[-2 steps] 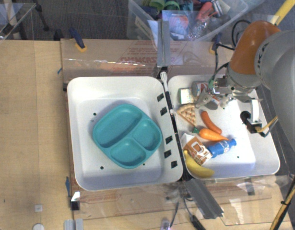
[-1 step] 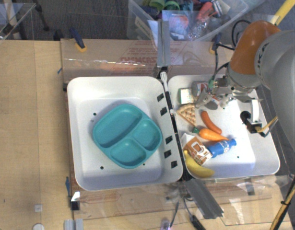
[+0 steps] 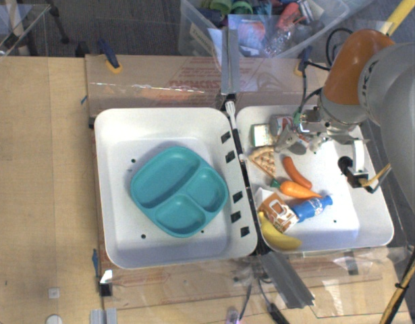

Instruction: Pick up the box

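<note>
A: Quick count, pls. Bins?

B: Two shallow white plastic bins side by side on the light wooden tabletop (image 3: 38,181). Left bin (image 3: 116,130) takes frame centre-left, right bin (image 3: 369,231) centre-right.

A: What's in the left one?

B: One teal plastic plate w/ three compartments (image 3: 179,191), lying flat mid-bin.

A: And the right?

B: Six items I can make out. One small brown-and-white cardboard box (image 3: 280,212) at the lower left of that bin, tilted, touching one yellow banana (image 3: 278,236) just below it. One blue bottle w/ white cap (image 3: 312,206) just right of the box, lying on its side. Two orange carrots: one (image 3: 297,190) just above the box, the other (image 3: 296,171) further up, slanted. One waffle-patterned tan wedge (image 3: 263,159) near the bin's left wall. There's also a small greenish flat thing (image 3: 260,136) in the upper left corner, can't tell what.

A: Arm?

B: One grey arm w/ orange band (image 3: 352,66) coming in from upper right. Its hand (image 3: 296,132) sits over the upper part of the right bin, well apart from the box. Fingers too blurred; can't tell if clenched or released. Nothing visible between them.

A: Background?

B: One clear plastic tub of mixed coloured bits (image 3: 261,5) at top centre.
</note>
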